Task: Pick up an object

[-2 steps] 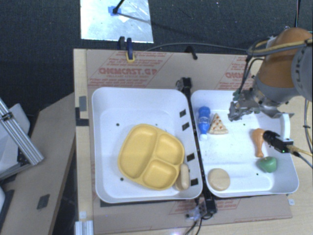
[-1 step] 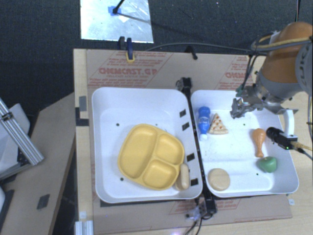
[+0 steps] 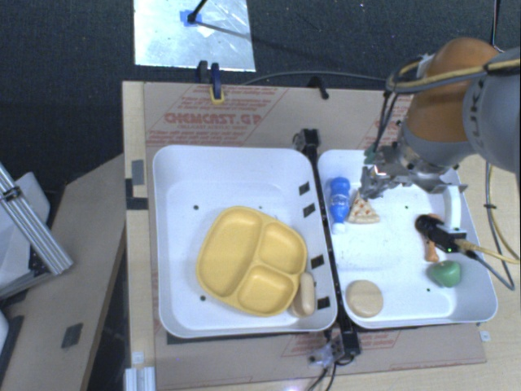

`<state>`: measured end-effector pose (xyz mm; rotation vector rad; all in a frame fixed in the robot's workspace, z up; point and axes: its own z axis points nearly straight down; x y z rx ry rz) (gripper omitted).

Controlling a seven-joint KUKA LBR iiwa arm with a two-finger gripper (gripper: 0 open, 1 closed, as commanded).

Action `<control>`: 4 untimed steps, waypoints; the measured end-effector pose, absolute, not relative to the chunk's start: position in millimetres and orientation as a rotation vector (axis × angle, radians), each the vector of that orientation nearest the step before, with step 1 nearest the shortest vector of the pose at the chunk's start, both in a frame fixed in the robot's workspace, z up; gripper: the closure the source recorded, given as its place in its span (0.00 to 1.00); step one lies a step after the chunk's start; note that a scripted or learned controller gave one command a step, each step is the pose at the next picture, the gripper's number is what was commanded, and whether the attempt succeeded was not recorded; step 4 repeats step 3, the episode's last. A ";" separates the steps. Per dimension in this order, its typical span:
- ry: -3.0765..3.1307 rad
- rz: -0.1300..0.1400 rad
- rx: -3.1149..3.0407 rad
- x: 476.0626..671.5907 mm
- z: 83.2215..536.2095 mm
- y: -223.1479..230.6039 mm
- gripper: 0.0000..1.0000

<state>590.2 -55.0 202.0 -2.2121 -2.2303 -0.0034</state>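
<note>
Overhead, the grey arm [image 3: 488, 108] with its orange band is seen reaching in from the right, and the end effector [image 3: 373, 182] is held low over the upper left part of the right bin [image 3: 480, 304]. Whether it is clenched or released cannot be told, and nothing is seen to be grasped by it. A toy pizza slice [image 3: 364, 212] lies flat on the bin floor just below the end effector, very close to it, though contact cannot be judged. A blue bottle [image 3: 338, 195] lies just to the left of the slice, against the bin's left wall.

Nearer the front of the same bin, a round tan disc [image 3: 365, 297] rests by the left wall. A green rounded item [image 3: 445, 274] sits near the right wall, with a small orange piece [image 3: 431, 252] just above it.

The left bin [image 3: 212, 169] is occupied by a yellow divided plate [image 3: 244, 259], set at a tilt. A pale bread roll [image 3: 305, 293] is placed against the plate's lower right edge. Both bins stand side by side on a printed sheet [image 3: 220, 116] laid on the counter [image 3: 94, 218].
</note>
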 end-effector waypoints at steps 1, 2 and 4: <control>-2.233 -0.005 -2.211 601.1 210.5 -6.2 1.00; -2.232 -0.002 -2.210 588.6 213.9 46.1 1.00; -2.233 -0.006 -2.211 591.3 231.7 97.4 1.00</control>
